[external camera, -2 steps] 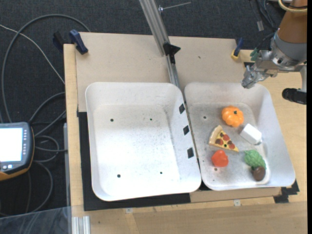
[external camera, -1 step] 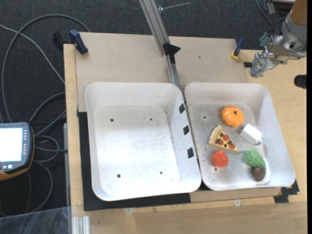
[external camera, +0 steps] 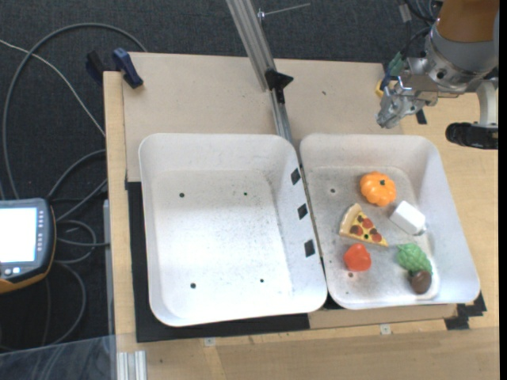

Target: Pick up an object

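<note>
I see my pincer [external camera: 390, 115] hanging above the tabletop [external camera: 198, 101], just past the far rim of the right-hand shallow white bin [external camera: 444, 180]; I cannot tell how it is set. In that bin lie a small orange pumpkin [external camera: 378, 188], a white block [external camera: 408, 218], a toy pizza slice [external camera: 362, 226], a red tomato-like piece [external camera: 357, 257], a green broccoli piece [external camera: 412, 256] and a brown lump [external camera: 420, 282].
</note>
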Controlling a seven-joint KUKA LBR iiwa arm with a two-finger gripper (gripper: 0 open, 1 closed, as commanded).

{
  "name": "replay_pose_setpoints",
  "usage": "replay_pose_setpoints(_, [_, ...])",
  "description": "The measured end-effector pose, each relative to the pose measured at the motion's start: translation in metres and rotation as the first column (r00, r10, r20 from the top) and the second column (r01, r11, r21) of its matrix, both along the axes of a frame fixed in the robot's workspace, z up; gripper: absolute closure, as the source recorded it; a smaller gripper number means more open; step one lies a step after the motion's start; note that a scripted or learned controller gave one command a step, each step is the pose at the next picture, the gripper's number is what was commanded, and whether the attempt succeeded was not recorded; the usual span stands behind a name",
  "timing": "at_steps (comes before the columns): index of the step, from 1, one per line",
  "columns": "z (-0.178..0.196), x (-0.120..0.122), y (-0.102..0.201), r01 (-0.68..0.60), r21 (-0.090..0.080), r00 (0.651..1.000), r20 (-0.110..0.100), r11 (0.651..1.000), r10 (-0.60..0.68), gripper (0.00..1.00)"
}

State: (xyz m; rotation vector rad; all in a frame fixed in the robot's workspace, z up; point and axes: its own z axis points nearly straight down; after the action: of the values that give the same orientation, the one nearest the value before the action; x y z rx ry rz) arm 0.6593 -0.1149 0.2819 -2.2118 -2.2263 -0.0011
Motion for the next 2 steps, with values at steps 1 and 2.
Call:
replay_pose_setpoints(1, [-0.005, 0.012, 0.048, 0.0, -0.001, 1.0, 0.003, 1.0, 0.0, 1.0])
replay_pose_setpoints(2, [-0.004, 0.015, 0.104, 0.0, 0.0, 1.0, 0.003, 1.0, 0.0, 1.0])
